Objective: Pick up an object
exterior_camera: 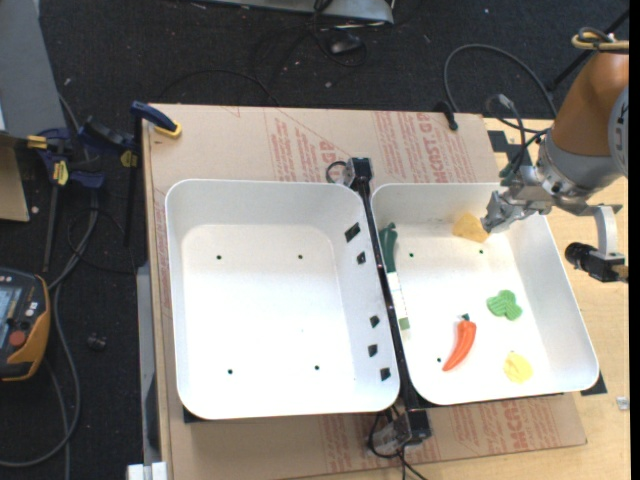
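The right bin (560,298) holds several small objects. A yellow wedge (468,227) lies near its back wall. A green lumpy piece (505,305) sits mid-right, an orange-red pepper (459,345) lies toward the front, and a small yellow piece (517,367) rests near the front right corner. A dark green item (387,238) lies against the bin's left wall. My gripper (496,214) hangs low over the back right of this bin, its tip just right of the yellow wedge and close to it. Nothing is visibly held.
The left bin (260,298) stands beside the right one, with a black divider strip (378,288) between them. Cables and clamps (70,153) lie off the bench to the left. A black fitting (590,258) juts out by the right bin's rim.
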Robot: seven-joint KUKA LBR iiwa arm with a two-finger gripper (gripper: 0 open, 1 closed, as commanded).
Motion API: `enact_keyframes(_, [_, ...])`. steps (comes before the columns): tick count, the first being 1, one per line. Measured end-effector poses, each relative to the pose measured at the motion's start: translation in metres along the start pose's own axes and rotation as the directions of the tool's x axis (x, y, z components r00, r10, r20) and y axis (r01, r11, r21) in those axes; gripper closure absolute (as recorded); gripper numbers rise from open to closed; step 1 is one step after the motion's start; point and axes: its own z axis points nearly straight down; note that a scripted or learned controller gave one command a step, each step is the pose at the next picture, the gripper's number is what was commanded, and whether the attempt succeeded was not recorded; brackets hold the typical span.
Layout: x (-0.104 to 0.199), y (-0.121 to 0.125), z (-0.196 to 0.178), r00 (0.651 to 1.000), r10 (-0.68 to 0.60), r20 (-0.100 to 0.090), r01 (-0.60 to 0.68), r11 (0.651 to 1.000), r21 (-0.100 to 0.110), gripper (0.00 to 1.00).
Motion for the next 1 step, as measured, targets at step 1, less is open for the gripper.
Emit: enact_keyframes(1, [-0.0001, 0.0010, -0.0354, 1.000, 0.000, 0.000, 0.000, 1.000, 0.002, 1.00])
